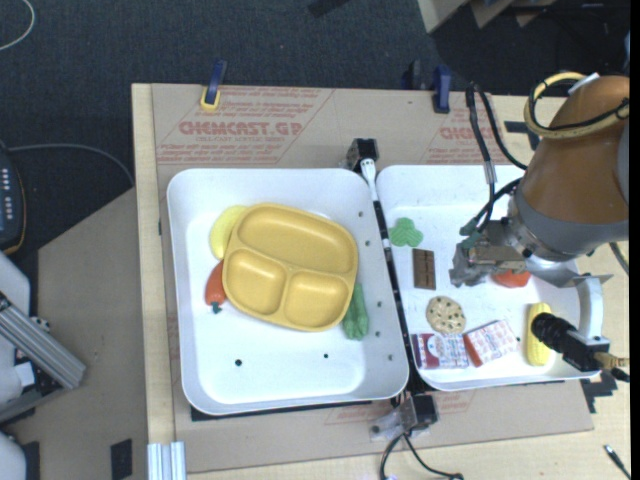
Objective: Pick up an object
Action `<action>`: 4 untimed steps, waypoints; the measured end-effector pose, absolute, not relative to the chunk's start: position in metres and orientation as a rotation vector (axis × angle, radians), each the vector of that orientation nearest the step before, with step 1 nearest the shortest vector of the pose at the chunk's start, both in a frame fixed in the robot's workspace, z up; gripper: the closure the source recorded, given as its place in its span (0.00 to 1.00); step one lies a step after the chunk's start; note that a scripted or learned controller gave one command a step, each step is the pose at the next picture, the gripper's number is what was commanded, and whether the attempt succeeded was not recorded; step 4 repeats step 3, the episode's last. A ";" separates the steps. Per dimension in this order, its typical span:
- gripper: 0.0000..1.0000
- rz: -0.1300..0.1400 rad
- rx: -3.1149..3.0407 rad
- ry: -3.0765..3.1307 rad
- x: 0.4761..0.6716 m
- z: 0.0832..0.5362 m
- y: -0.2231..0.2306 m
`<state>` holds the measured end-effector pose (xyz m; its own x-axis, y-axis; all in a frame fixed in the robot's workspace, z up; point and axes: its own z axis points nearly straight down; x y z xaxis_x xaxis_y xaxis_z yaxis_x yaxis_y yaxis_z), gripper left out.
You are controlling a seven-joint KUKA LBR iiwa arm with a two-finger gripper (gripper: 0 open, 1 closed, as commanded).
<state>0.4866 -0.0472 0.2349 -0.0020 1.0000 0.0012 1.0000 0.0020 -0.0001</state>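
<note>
Two white bins (190, 268) sit side by side on cardboard. My gripper (480, 265) hangs over the right one; I cannot tell its state. Cookie (445, 315) lies just below, red piece (514, 279) beside; crowding risks a miss.

The divided yellow tray (290, 265) at centre left looks like smooth, slightly glossy plastic. Both white bins (200, 298) have a smooth plastic sheen. The worktop (280, 118) is matt brown cardboard with red print. At lower right, the snack packets (468, 347) look like shiny wrapper film.
</note>
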 end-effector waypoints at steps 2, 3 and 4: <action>1.00 0.002 -2.223 -2.219 0.484 0.228 -0.059; 1.00 0.002 -2.218 -2.221 0.489 0.218 -0.041; 1.00 0.002 -2.218 -2.221 0.489 0.218 -0.041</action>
